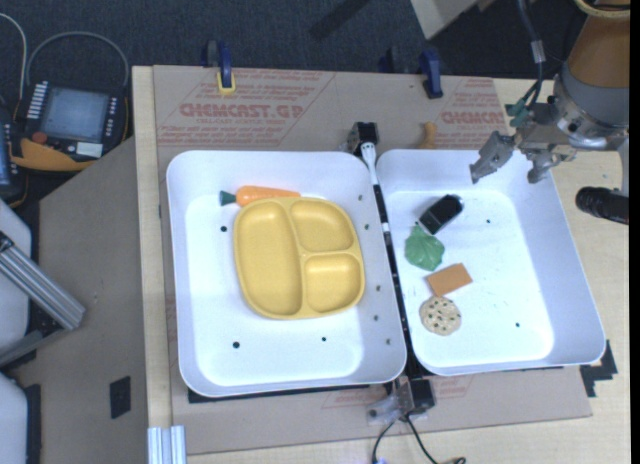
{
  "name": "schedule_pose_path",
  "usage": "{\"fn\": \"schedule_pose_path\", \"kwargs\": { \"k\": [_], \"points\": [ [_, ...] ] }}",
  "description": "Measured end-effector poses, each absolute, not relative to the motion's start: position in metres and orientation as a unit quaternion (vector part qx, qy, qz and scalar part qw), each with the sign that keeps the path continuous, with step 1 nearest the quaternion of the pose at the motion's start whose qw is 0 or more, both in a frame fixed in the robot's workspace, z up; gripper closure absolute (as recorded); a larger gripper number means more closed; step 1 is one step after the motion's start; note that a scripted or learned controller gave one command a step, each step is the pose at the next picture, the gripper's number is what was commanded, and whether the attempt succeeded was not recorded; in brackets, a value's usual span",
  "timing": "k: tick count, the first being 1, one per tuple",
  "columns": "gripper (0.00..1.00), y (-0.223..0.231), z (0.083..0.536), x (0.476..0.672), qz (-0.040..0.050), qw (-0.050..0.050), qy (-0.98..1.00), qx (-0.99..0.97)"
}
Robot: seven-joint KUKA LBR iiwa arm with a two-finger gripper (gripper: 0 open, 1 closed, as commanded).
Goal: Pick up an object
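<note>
My gripper point(512, 165) hangs open above the far edge of the right bin point(540, 322), its two fingers spread apart with nothing between them. Below and left of it in that bin lie a black block point(440, 213), a green leafy piece point(424, 249), an orange cracker-like square point(448, 279) and a round cookie point(440, 315). The gripper is up and to the right of the black block, apart from all of them.
The left bin point(200, 332) holds a yellow divided plate point(298, 256) and a toy carrot point(262, 194) behind it. Clamps point(226, 70) stand on the bench's far edge. A handheld pendant point(72, 117) lies off the bench at left.
</note>
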State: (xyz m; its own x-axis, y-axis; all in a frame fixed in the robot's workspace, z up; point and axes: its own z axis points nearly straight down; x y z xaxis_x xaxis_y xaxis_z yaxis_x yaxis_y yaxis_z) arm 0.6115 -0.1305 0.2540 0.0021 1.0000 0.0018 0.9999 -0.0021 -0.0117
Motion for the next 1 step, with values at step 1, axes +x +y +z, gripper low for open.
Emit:
{"fn": "schedule_pose_path", "kwargs": {
  "k": [1],
  "points": [
    [0.0, -0.1303, 0.26, 0.6135, 0.0002, 0.0, -0.707, -0.707]
  ]
}}
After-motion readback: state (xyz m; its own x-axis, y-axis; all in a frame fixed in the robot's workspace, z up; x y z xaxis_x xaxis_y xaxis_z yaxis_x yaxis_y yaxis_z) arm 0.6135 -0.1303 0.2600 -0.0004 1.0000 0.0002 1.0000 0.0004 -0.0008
